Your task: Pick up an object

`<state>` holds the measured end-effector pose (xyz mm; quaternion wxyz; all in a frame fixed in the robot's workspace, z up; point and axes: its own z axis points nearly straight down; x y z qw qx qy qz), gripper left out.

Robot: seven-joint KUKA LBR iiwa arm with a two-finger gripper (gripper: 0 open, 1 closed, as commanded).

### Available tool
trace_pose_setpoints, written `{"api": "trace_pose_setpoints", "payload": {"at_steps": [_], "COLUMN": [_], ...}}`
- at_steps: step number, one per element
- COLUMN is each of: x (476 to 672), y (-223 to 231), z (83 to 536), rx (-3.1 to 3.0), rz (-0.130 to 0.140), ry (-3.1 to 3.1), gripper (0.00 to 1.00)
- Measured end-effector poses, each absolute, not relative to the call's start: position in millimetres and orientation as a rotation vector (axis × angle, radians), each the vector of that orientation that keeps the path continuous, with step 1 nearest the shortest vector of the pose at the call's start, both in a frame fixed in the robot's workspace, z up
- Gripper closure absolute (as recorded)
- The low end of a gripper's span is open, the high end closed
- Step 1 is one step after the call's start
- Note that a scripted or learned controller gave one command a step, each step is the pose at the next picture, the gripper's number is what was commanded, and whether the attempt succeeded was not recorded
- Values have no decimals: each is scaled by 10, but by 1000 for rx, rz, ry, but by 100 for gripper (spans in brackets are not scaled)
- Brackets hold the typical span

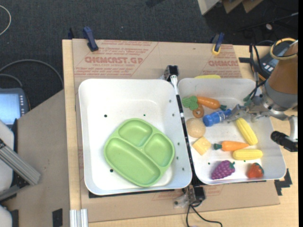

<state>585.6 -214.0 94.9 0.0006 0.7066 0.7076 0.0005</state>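
Purple grapes [222, 169] and a red strawberry [254, 170] are lying at the right bin's [279, 167] near edge; farther back, the gripper [235, 114] is hovering beside the blue bottle [216, 117], touching nothing visibly; its state I cannot tell

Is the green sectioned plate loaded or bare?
Bare: the green three-compartment plastic plate in the left white bin shows nothing in any compartment.

A single fixed camera looks down at a slant from above the brown board bench [142, 63], far enough to take in both shallow white plastic bins [90, 126] (the grey arm [284, 84] enters from the right).
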Motion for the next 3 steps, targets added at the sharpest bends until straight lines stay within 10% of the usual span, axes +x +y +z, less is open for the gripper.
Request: {"api": "trace_pose_setpoints", "payload": {"at_steps": [1,2,3], "x": [5860,5625,6100], "y": [-2148,-1314,-523], "z": [1052,891,1922], "rx": [2219,2209,2202], "rz": [3,8,18], "ry": [2218,2220,2226], "gripper": [100,100,100]}}
